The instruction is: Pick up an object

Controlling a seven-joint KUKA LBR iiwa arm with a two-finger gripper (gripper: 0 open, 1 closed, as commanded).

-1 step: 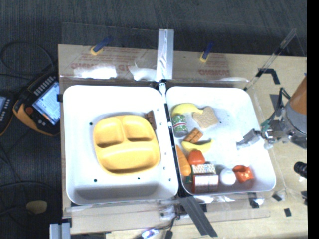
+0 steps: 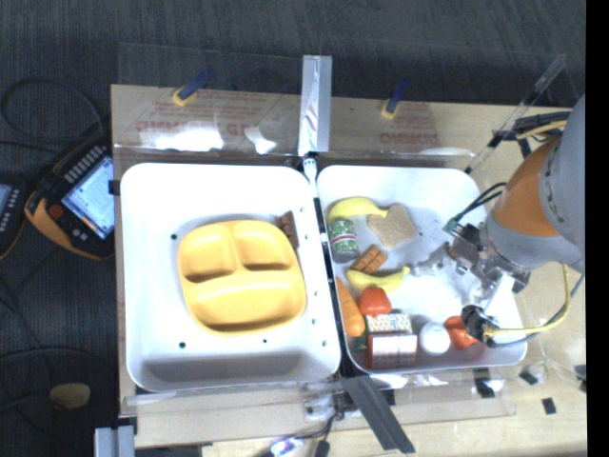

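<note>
Item: claw (image 2: 455, 267), poised low in the right bin (image 2: 433, 174), finger state not to be told; a single toy is best singled out and descended upon squarely, the nearest being the white egg (image 2: 434, 339) and red tomato (image 2: 461, 331) just below it.

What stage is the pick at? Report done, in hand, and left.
Done: the gripper has been brought low over the right bin, right of the banana. In hand: nothing visibly held. Left: the whole pick; the banana, tomato and white egg lie in the bin, and the yellow tray lies in the left bin.
</note>
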